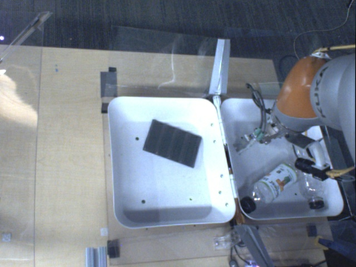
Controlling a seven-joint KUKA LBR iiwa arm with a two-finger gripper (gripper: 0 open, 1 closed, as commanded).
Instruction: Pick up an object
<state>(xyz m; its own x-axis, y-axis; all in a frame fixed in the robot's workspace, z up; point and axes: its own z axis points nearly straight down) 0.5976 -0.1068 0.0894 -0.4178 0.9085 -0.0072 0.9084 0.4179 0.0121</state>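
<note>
Bottles are the likeliest things to pick here: a clear plastic bottle [273,183] with a green and orange label lies on its side in the right bin [236,113], in the lower right of the frame, its dark cap [247,205] pointing toward the bin's lower left corner. A second clear bottle [312,192], harder to make out, lies just beside it to the right, with a dark cap near the bin's lower wall. The two look close together, though it is hard to say if they touch.

The gripper [258,137] hangs over the upper middle of the right bin, above the labelled bottle in the frame and apart from it. Its small metal parts are blurred and partly tangled with cables, so whether the jaws are released or clenched cannot be told; nothing is seen between them. The grey arm [336,93] with its orange band [297,90] enters from the right edge of the frame.

The left bin [119,166] fills the centre of the frame and holds a flat dark rectangular pad [172,143], turned at a slant in its upper half. Both bins sit on a pale wooden bench [67,149].
</note>
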